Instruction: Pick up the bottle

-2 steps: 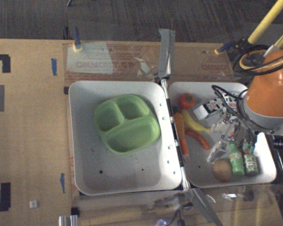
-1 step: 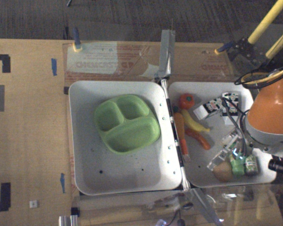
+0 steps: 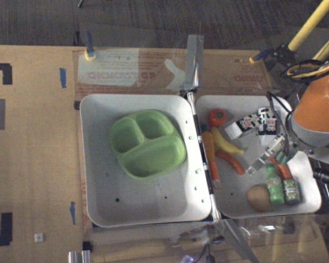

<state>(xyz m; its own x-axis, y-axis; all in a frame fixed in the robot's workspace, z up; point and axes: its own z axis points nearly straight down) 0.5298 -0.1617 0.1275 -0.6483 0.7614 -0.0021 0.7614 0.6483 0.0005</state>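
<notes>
Bottle (image 3: 273,184) lies in right bin (image 3: 307,204), near corner, label print illegible.

A second green bottle (image 3: 290,190) lies touching it on the right; a brown potato (image 3: 257,196) sits just left. Gripper (image 3: 266,156) hangs just above-left of the bottle, fingers apart, nothing between them. Beyond: red pepper (image 3: 230,161), banana (image 3: 226,142), carrot (image 3: 209,156), tomato (image 3: 217,117). Left bin (image 3: 98,201) holds a green divided plate (image 3: 147,143). Cardboard-covered bench (image 3: 33,163); mirrored printed lettering on a clear sheet behind the bins, unreadable; dark carpet beyond.

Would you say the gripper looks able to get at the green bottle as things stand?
Probably yes: the gripper hangs just above-left of the green bottle, whose top is uncovered, though a second bottle and a brown potato crowd its sides.
</notes>
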